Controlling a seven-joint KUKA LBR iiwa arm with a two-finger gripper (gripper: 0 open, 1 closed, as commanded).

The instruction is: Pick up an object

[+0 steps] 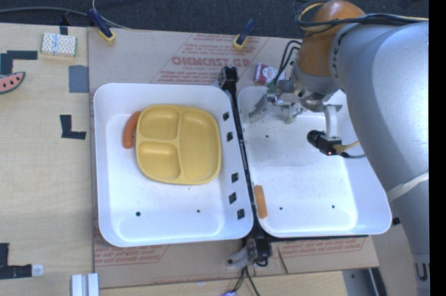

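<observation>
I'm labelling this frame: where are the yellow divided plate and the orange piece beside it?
yellow divided plate (178,144), camera view, centre where the dividers meet.
orange piece (129,130), camera view, its middle, left of the plate.

The right bin (313,211) has a wide bare floor; only an orange piece (260,200) lies against its left wall. In the left bin (111,211), a yellow divided tray (178,144) and an orange sausage (129,130) crowd the upper half, leaving the lower strip open.
</observation>
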